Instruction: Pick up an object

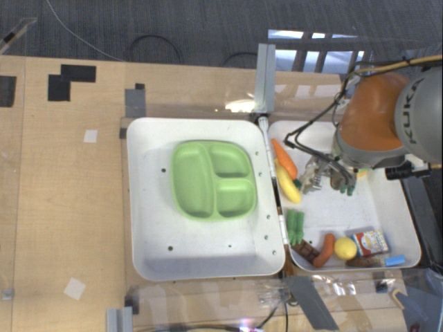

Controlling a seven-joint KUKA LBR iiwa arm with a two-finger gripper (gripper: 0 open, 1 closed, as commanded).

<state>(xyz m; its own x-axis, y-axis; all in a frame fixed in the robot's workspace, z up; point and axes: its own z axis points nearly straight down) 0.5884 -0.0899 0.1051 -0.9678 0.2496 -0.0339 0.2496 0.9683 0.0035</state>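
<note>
plainly, the gripper (325, 176) hung low in the right bin (401, 206), just beside the banana (288, 185), which lay along that bin's left wall with the carrot (284, 158) touching its upper end. whether its jaws were spread or pressed together could not be told at this angle, and nothing could be seen held there. the banana looked the nearest candidate: judged a light, stiff plastic toy with a smooth, likely slippery skin and a curved body, best pinched across its thick middle rather than at a tapered tip, though the wall beside it left little room for a finger on that side. the carrot would probably handle much the same. along the bin's near edge sat a green piece (295, 223), a sausage (324, 250), a lemon (345, 248) and a small carton (370, 242); the carton's printing was too small to read. on the arm (415, 116), the letters "ku" showed at the frame's right. the left bin (149, 254) held a green divided plate (212, 180).
</note>
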